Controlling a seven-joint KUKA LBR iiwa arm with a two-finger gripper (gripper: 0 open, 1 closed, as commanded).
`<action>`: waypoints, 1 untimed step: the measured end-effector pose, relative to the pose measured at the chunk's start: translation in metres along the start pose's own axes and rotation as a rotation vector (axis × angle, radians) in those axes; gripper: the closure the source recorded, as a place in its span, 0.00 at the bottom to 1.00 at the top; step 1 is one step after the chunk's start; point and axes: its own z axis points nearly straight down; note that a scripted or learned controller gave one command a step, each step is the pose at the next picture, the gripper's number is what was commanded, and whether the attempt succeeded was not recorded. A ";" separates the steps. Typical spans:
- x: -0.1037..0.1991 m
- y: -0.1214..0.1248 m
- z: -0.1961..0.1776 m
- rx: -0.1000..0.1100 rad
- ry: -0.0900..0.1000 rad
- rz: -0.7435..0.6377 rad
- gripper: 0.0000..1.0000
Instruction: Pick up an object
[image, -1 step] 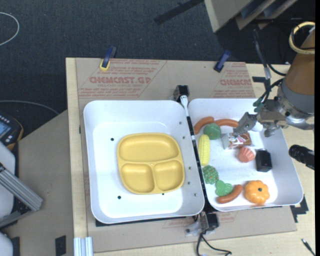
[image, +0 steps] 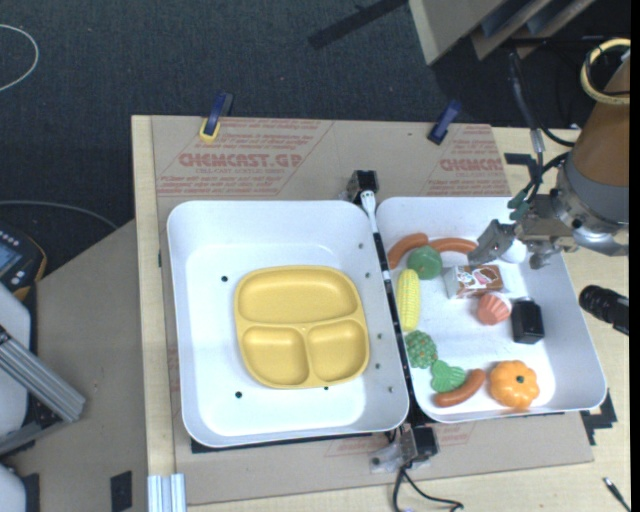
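Observation:
The right bin (image: 575, 300) holds several toy foods. Along its left side lie a yellow corn cob (image: 408, 298), a green vegetable (image: 425, 262) and two orange-red sausages (image: 405, 247) (image: 455, 244). A small red-and-white packet (image: 475, 280), a pink piece (image: 492, 308) and a black block (image: 527, 320) lie in the middle. At the front are a broccoli piece (image: 420, 348), a green pepper (image: 447, 377), another sausage (image: 465, 390) and an orange pumpkin (image: 513, 383). My gripper (image: 518, 245) hangs open over the bin's far right part, just above the packet, with nothing between its fingers.
The left bin (image: 200, 300) holds a yellow divided plate (image: 300, 325). A black clip (image: 364, 186) sits at the far end of the seam between the bins. The arm's orange band (image: 605, 150) comes in from the right.

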 end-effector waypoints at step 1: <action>-0.002 -0.006 0.062 0.006 0.001 0.001 0.00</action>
